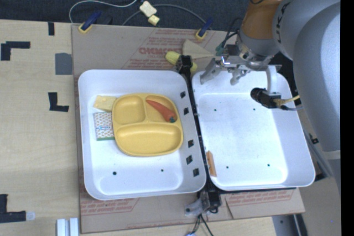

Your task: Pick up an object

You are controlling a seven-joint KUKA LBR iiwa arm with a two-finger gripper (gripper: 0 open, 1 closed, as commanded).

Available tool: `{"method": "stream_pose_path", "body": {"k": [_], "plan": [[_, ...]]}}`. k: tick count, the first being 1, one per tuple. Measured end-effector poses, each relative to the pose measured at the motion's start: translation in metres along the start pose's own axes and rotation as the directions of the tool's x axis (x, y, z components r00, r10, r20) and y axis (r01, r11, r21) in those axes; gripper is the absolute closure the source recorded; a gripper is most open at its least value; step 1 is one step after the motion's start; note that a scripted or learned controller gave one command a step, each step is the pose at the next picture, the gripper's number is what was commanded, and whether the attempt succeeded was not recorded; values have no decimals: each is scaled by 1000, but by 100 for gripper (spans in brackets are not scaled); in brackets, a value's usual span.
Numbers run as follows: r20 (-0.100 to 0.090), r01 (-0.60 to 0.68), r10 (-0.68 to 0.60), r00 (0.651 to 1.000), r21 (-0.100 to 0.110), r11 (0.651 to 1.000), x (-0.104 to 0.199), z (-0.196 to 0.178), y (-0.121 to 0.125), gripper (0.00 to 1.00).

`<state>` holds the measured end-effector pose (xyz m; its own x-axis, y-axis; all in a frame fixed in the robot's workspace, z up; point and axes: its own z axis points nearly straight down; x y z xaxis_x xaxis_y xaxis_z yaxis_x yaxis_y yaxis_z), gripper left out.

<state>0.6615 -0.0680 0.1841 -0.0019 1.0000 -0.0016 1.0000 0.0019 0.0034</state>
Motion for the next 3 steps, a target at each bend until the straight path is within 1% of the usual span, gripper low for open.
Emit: {"method": "stream_pose_path", "body": {"k": [1,2,3], "plan": [[-3,1,-1,1000,9,1000,43,0,-60,0],[0,-3,3,1000,3,1000,-1,0,-28,0],[-2,1,-1,1000,2,1000,8,0,8,0]]}}
